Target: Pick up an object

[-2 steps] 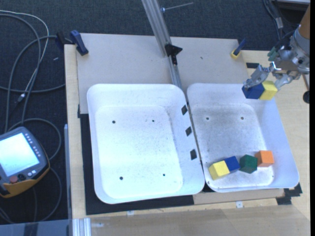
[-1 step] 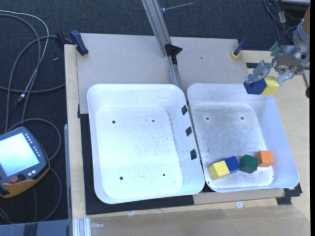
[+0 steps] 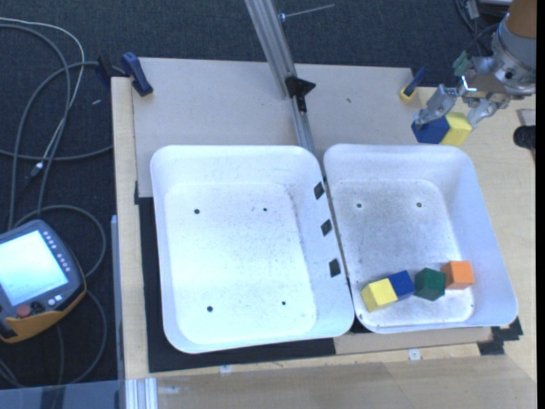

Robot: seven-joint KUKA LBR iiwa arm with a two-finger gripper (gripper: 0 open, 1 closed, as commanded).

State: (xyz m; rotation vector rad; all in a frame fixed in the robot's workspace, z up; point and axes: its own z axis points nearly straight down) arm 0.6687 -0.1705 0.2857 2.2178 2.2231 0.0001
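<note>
Camera view shows the gripper [image 3: 461,112] at about two o'clock, beyond the far rim of the right bin [image 3: 485,207], jaws spread wide with a blue block [image 3: 430,129] and a yellow block [image 3: 457,131] just below them on the worktop [image 3: 221,109]. At five o'clock in that bin lie a yellow cube [image 3: 379,293], blue cube [image 3: 401,284], green cube [image 3: 430,284] and orange cube [image 3: 460,273]. The left bin [image 3: 170,164] sits beside it.

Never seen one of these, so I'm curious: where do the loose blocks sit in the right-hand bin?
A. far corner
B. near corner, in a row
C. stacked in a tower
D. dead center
B: the yellow block, blue block, green block and orange block line the right bin's near edge.
</note>
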